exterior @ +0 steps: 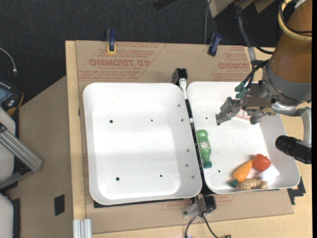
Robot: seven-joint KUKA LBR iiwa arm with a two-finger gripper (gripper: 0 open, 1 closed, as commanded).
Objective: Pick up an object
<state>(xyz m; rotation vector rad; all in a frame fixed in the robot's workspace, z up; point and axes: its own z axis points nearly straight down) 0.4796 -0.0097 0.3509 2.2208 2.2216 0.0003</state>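
My gripper [239,115] hangs over the upper middle of the right bin [223,95], its two dark fingers spread apart and open. A small white and pink object [243,115] shows in the gap between them; I cannot tell whether the fingers touch it. A green bottle-shaped toy [203,148] lies along the right bin's left wall. At the bin's front right sit an orange carrot-like piece [242,171], a red round piece [261,161] and a beige knobbly piece [252,184], close together.
The left bin [99,133] sits beside the right one, a black divider [190,128] between them. Both rest on a cardboard sheet [148,58] held by blue clamps [111,39]. A black cylinder [293,148] juts in at the right edge.
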